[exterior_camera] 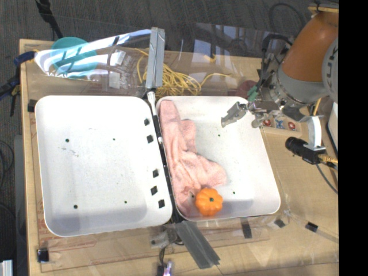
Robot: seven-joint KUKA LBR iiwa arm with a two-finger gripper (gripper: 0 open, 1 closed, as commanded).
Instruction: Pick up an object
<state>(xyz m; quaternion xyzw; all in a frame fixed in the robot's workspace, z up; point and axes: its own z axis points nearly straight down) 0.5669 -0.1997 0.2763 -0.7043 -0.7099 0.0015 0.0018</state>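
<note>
Camera view: the gripper (233, 115) is seen above the right bin (253, 171), near its far edge, jaws slightly parted and holding nothing. A small orange pumpkin (209, 202) is noted at the near edge, touching a limp pink cloth (181, 154) along the left wall. The pumpkin is judged light, rigid, smooth; a grasp across its sides is advised.

Pink cloth (185, 154) partly hidden behind small orange pumpkin (209, 202)
</note>
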